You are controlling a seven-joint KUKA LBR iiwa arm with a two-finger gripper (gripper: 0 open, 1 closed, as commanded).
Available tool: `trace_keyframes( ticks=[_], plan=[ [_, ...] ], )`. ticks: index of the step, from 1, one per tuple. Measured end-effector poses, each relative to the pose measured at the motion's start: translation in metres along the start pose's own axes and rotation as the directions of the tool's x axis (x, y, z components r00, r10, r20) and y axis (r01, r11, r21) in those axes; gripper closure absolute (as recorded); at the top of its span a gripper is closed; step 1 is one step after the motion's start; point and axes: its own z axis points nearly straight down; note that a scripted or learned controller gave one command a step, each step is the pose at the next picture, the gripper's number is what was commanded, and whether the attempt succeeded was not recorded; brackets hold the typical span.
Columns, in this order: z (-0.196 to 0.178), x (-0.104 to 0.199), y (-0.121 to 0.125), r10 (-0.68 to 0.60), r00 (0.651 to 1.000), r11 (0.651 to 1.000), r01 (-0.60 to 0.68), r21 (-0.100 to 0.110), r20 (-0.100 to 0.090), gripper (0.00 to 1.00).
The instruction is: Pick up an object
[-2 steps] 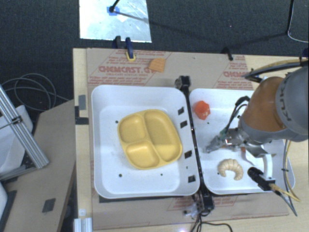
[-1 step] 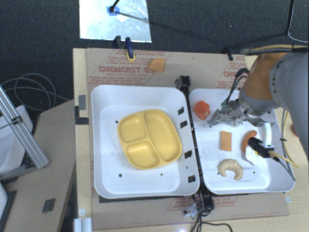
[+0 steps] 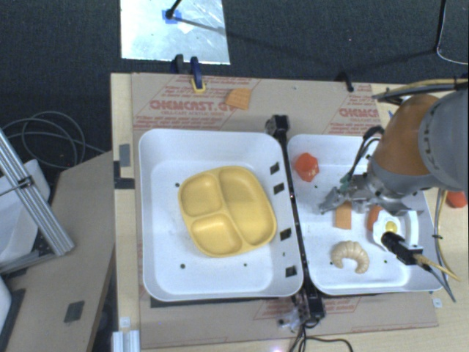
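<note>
Nearest the camera, a black clip (image 3: 311, 306) sits at the near edge of the counter (image 3: 123, 226), where the two bins meet. A brown printed sheet (image 3: 300, 97) covers the counter and shows all around the bins. A tan scrap (image 3: 238, 98) lies on it behind the left bin, near a blue and yellow clamp (image 3: 192, 70). Beyond the counter the floor is dark carpet, with a shiny square sheet (image 3: 174, 20) at the back and loose cables (image 3: 44, 134) and a metal frame (image 3: 29, 196) at the left.

The left bin (image 3: 161, 196) holds a yellow divided plate (image 3: 227, 211), set slightly askew. There is bare white floor on every side of it, widest along the left wall.

The right bin (image 3: 322, 273) holds the small things. A croissant (image 3: 350, 255) lies close to the near rim. A red piece (image 3: 306, 166) lies towards the far left corner, near the rims that part the bins. An orange block (image 3: 342, 216) sits in the middle. A white piece with a yellow centre (image 3: 384, 229) is to its right, partly under the arm (image 3: 418, 145).

The gripper (image 3: 335, 199) is low over the middle of the right bin, just behind the orange block and close to it. Whether it is wide, narrow or holding anything cannot be told. The bin's near left corner is bare, while the arm covers its far right part.
</note>
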Motion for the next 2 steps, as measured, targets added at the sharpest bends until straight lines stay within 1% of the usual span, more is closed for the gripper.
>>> trace_keyframes(
  ticks=[1, 2],
  plan=[
    [-0.011, 0.0, 0.003, -0.001, 1.0, 1.0, 0.001, -0.006, 0.001, 1.0],
    [-0.107, 0.077, 0.05, -0.012, 1.0, 1.0, 0.012, -0.015, 0.0, 1.0]
  ],
)
